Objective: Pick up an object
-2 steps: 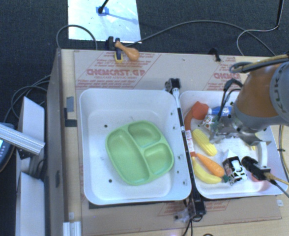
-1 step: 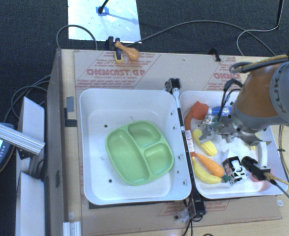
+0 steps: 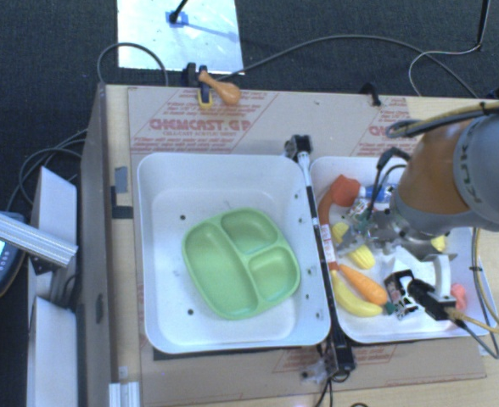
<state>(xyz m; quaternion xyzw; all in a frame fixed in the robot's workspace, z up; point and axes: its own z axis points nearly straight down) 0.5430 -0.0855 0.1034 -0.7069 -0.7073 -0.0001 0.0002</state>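
The arm [image 3: 462,176] reaches in from the right over the right bin [image 3: 351,325]. Its gripper [image 3: 364,227] sits low among the toys there, but whether it is open or has hold of anything cannot be told. Just below it lie a carrot [image 3: 364,285] and a banana [image 3: 354,301], touching each other. An orange piece [image 3: 341,191] lies near the bin's top left. The left bin [image 3: 160,312] holds a green divided plate [image 3: 239,261].

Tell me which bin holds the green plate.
The left bin. A green divided plate lies in it, while the right bin holds small toy foods such as a carrot and banana.
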